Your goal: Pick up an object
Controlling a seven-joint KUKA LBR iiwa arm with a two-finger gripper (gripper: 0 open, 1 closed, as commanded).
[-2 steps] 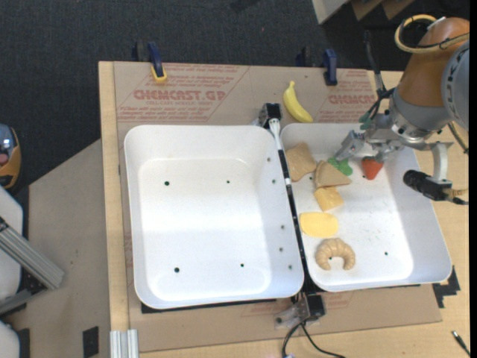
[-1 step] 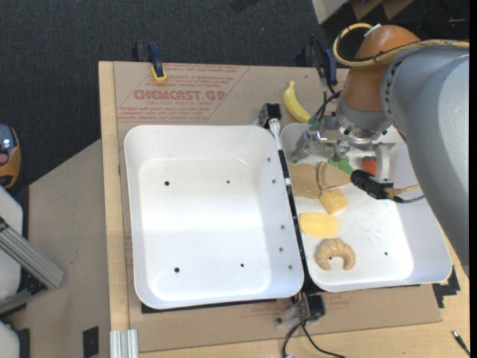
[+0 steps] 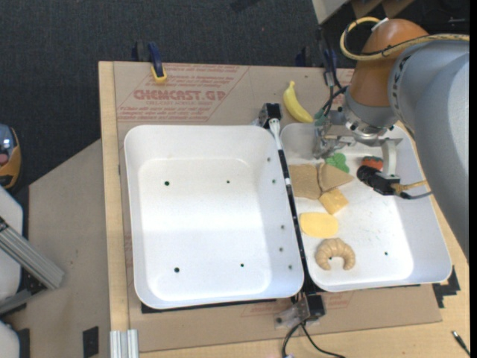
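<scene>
From my console the gripper (image 3: 328, 149) sits low in the upper right of the frame, over the right bin (image 3: 395, 263) — I cannot tell its state. The food items cluster just beneath; a green piece (image 3: 337, 160) touches neighbours, so I'd risk a nudge or double grab.

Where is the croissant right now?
The croissant lies in the right bin, near its front edge, just below the yellow oval piece and well away from the gripper.
</scene>
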